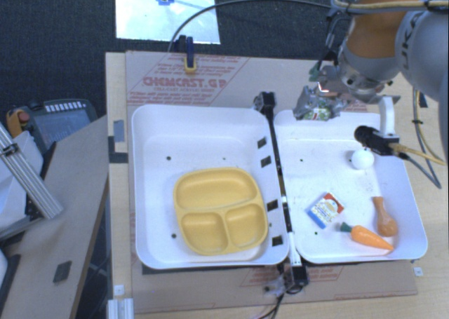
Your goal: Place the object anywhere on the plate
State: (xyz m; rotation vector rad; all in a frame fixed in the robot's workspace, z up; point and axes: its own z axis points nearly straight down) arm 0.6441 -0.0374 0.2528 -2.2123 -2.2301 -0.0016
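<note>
A yellow plate (221,209) with three compartments lies in the left bin (154,142), toward its front. In the right bin (316,156) a white ball (363,158) rests near the far right. A small red, white and blue carton (325,209) lies near the middle front. An orange carrot (368,238) with a green tip sits at the front right, with a tan elongated piece (384,218) just behind it. My gripper (314,107) hangs over the far edge of the right bin, well away from all of these. A small greenish blur shows at its tip.
A black divider (275,170) with clips runs between the two bins. A black part with a yellow cable (379,141) juts over the right bin's far right side. A yellow clamp (189,65) stands behind the left bin. A pendant (59,125) lies off to the left.
</note>
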